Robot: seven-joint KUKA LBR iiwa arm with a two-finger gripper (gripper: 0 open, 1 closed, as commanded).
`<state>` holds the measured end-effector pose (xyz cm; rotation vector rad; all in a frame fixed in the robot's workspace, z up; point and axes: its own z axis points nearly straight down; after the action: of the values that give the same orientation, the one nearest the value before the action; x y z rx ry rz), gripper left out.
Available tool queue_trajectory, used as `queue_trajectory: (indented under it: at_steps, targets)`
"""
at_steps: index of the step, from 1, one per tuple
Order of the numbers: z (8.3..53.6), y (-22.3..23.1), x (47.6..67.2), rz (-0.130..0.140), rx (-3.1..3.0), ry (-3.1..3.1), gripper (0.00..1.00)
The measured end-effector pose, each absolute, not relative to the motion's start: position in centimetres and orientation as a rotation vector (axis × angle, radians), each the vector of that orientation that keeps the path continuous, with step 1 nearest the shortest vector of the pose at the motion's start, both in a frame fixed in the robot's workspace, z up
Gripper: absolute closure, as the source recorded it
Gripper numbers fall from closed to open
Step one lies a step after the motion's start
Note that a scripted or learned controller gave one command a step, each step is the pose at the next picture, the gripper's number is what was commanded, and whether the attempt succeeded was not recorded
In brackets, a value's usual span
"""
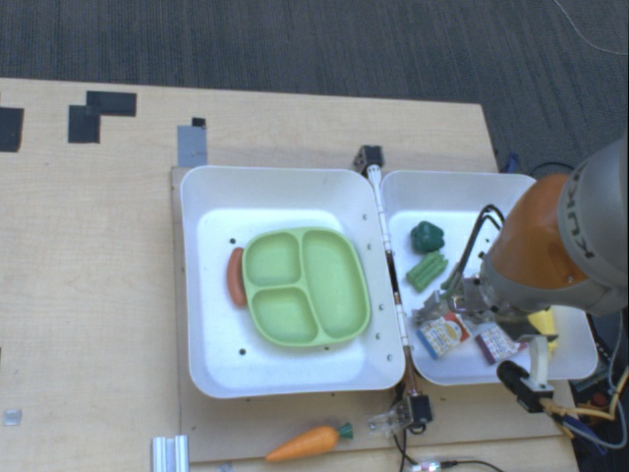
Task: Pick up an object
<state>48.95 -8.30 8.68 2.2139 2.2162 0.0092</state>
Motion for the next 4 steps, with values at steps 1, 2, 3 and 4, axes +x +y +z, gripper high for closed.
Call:
queue_trajectory:
  at_steps: [1,2,3,4]
  targets:
    - [9.8,-8.3,49.1,0.015,2.210,2.214,1.00]
    - [9.8,-8.3,49.1,0.015,2.210,2.215,0.00]
    - [10.9,-8.2,49.3,0.019,2.205,2.216,1.00]
    - [10.8,-8.2,49.3,0.019,2.206,2.215,0.00]
